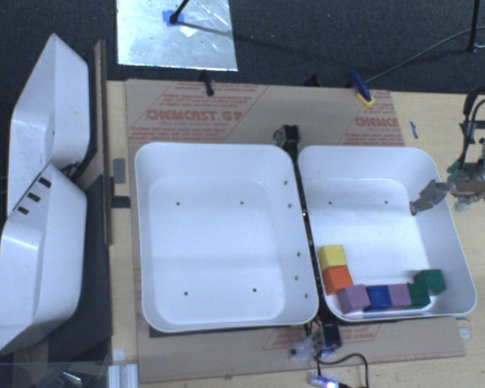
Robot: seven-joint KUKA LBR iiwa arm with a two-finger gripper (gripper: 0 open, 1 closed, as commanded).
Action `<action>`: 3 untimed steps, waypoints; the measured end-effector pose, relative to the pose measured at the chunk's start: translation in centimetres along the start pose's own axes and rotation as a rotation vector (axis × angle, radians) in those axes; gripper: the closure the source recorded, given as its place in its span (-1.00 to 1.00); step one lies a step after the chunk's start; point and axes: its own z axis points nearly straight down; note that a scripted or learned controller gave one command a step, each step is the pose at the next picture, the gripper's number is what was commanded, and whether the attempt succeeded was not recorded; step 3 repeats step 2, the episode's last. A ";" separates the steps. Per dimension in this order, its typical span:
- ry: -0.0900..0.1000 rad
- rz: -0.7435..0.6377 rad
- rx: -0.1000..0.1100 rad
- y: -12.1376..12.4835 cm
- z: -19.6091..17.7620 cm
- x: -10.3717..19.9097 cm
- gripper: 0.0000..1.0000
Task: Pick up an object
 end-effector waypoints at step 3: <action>0.002 -0.006 0.000 4.4 -3.3 8.2 -1.00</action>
